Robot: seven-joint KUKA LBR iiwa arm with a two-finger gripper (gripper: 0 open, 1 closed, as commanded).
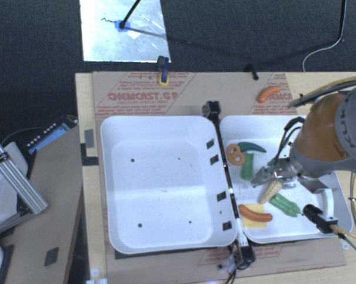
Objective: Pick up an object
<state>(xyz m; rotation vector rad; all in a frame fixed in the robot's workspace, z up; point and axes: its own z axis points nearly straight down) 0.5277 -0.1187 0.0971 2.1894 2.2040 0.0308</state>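
My gripper (268, 177) hangs low over the middle of the right bin (270, 124), reaching in from the right. A pale corn cob (269, 191) lies right under its tip. Beside that sits a light green vegetable (285, 205). To the left are an orange ring (235, 155), a dark green pepper (252, 147) and a green block (247, 168). A red sausage (254, 212) rests on a yellow piece (258, 222) near the bin's front edge.
The left bin (162, 183) stands beside the right one, with a black divider rail (223, 166) between them. An orange sausage-shaped toy (269, 94) lies on the cardboard behind the right bin. A yellow and blue clamp (163, 71) sits at the cardboard's back edge.
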